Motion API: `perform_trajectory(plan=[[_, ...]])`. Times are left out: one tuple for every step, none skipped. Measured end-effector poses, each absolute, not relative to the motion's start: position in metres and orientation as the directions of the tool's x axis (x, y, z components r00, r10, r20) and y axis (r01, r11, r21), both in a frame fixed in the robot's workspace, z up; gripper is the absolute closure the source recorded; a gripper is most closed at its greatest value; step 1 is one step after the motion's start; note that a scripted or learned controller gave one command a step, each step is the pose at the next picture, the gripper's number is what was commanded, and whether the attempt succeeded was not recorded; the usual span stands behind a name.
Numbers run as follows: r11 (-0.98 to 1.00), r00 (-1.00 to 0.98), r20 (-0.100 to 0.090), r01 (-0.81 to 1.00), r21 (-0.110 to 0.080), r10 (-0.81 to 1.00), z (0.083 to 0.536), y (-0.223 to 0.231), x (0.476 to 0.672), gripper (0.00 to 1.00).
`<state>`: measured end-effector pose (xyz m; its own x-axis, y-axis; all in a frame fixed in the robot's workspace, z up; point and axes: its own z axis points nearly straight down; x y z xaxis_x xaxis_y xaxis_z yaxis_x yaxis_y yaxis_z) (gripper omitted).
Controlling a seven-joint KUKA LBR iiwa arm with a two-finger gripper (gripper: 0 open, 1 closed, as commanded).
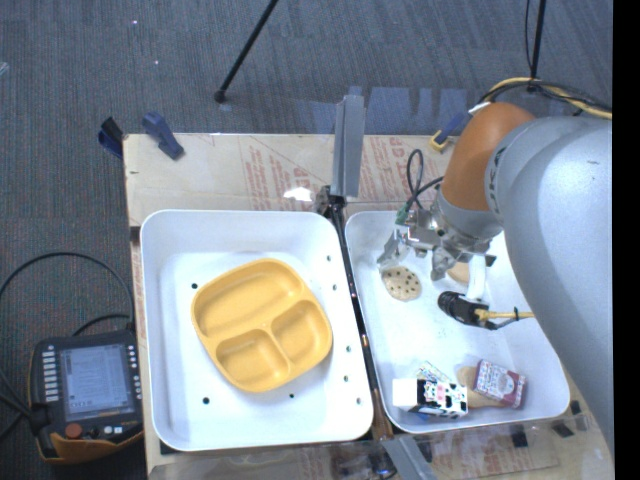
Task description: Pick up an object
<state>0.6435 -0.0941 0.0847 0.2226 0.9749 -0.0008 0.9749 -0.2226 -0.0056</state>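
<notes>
The grey arm (pixel 560 228) fills the right side. Its pincer (pixel 418 253) hangs open, fingers spread, over the right bin (pixel 375 230). A brown cookie (pixel 401 283) lies on the bin floor just below the fingertips, apart from them and ungrasped.

Left bin (pixel 160 268) holding a yellow tray (pixel 262 323); pendant (pixel 85 380) on the floor at left; tripod leg (pixel 250 38) above the bench (pixel 230 168).

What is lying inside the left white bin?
The left bin holds a yellow divided plate, with nothing in its three compartments. Whatever is under the plate is covered.
</notes>
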Motion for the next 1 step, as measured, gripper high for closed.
perform_trajectory(plan=[[0.193, -0.193, 0.003, 0.981, -0.005, 0.981, 0.0848, -0.0924, 0.604, 0.0]])
